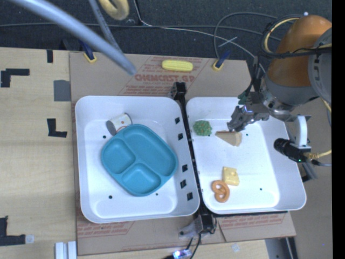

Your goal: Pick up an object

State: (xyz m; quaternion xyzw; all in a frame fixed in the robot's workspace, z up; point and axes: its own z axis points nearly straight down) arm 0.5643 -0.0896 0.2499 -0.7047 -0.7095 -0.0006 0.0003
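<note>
The tan wedge [230, 138] lies flat on the floor of the right bin [269, 196], in that bin's upper half, and my tool [237, 122] hangs just above the wedge's upper edge, so close that I cannot tell whether it touches. Whether my tool is spread or pressed together I cannot tell; it is a dark cluster from this angle, and nothing is visibly caught in it. My grey arm with its orange band [295, 47] comes down to the wedge from the upper right.

Just left of the wedge sits a small green ball [202, 127], near the divider between the bins. Below the wedge, well apart from it, a yellow block [230, 176] lies with a brown pretzel [220, 191] touching its lower left corner.

Farther left of the wedge, across the divider, the left bin [89, 144] holds a blue divided tray [138, 158] of three compartments, tilted a little, with a small white cup [118, 123] on its side at the tray's upper left corner.

Above the wedge, outside the bins, a yellow corn cob [177, 66] rests on the cardboard sheet [156, 80] that covers the desk [32, 144].
</note>
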